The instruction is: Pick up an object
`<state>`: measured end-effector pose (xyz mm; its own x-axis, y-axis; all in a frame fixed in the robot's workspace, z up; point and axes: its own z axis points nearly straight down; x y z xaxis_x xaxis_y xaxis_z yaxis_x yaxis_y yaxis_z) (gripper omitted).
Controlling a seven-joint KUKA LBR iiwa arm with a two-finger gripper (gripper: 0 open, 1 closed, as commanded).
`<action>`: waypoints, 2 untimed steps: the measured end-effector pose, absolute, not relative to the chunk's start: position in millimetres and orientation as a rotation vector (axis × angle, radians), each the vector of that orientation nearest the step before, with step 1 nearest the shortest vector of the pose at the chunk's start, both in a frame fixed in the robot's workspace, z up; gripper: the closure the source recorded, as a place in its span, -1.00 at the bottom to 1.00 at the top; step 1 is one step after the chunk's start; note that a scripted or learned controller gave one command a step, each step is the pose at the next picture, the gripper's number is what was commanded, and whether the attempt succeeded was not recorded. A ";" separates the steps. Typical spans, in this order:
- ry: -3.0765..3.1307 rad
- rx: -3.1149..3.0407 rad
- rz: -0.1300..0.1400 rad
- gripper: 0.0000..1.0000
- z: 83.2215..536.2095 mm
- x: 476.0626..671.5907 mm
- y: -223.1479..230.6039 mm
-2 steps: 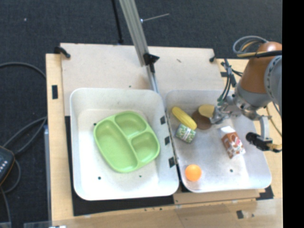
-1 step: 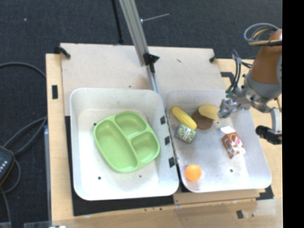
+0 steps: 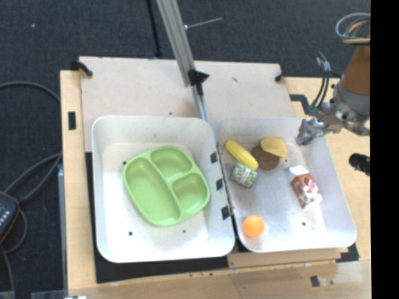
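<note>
**Bins and gripper, one moment**

Gripper [image 3: 310, 131] is hovering over the right bin's [image 3: 333, 185] far right corner; finger state cannot be told. Lying in that bin: banana [image 3: 241, 154], small can [image 3: 244, 175], brown-and-yellow piece [image 3: 270, 152], carton [image 3: 305, 189], orange ball [image 3: 253, 227]. Left bin [image 3: 109, 167] is holding a green divided plate [image 3: 166, 184].

one fixed camera, mounted above the worktop [image 3: 174, 86], looking down at a slant. far enough off to take in both white bins whole: left bin [image 3: 109, 136] and right bin [image 3: 336, 223] side by side, plus dark floor beyond the worktop edges. the arm [image 3: 356, 73] enters from the right edge of frame. a metal rail [image 3: 174, 27] rises toward the top of frame.
</note>
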<state>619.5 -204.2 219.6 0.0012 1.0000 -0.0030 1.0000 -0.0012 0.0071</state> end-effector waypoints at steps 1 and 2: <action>2.221 2.216 0.003 1.00 241.1 620.2 -205.7; 2.224 2.218 0.000 1.00 233.5 624.1 -153.6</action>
